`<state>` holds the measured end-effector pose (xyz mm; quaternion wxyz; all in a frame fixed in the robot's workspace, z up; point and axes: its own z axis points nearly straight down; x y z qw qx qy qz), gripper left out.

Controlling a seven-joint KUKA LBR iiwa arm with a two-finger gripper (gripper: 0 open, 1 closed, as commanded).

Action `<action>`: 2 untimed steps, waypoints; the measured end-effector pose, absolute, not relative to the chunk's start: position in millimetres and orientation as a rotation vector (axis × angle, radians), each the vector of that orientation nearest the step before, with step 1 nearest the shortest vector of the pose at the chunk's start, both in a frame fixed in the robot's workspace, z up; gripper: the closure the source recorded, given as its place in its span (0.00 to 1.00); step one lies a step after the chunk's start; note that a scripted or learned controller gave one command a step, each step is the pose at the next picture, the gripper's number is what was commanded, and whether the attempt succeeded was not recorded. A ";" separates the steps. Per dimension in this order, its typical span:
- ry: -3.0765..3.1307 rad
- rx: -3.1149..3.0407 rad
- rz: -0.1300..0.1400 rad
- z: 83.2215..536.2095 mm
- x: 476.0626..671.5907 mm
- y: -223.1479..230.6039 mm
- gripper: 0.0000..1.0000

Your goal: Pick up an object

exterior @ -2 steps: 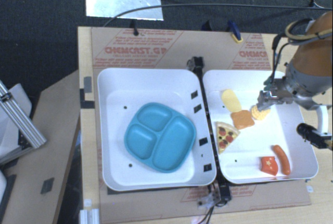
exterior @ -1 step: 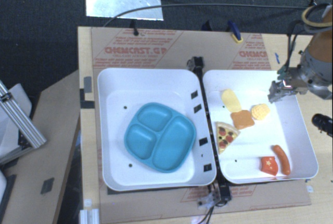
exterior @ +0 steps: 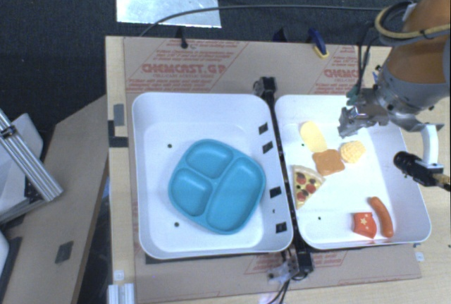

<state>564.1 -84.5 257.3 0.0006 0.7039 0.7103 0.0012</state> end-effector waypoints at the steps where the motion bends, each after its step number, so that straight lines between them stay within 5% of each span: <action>1: 2.231 2.209 0.006 262.4 583.5 -35.2 1.00; 2: 2.232 2.209 0.006 264.8 603.3 14.8 1.00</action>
